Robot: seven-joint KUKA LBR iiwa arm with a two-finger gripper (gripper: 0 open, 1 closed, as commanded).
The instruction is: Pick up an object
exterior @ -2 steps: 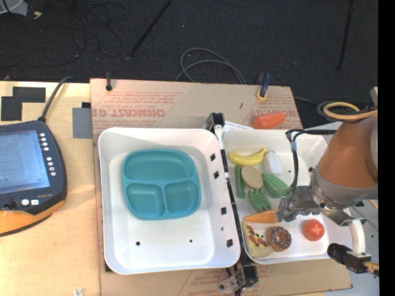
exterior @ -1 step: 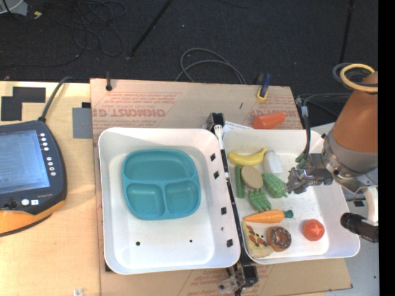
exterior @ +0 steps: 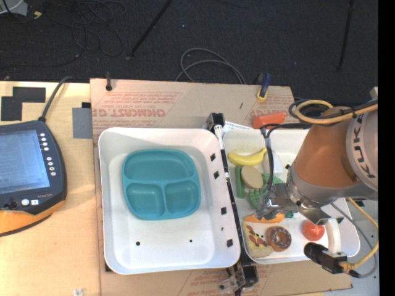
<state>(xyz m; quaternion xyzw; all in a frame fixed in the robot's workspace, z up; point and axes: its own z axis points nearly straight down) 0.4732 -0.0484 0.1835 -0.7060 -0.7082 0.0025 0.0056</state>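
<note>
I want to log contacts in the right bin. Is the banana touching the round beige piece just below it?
Cannot tell. In the camera view the banana lies directly above the round beige piece; their edges meet or overlap, with no plain gap or contact.

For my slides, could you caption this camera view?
KUKA arm's end effector reaches among toy food in right bin; teal divided plate lies left.
</note>
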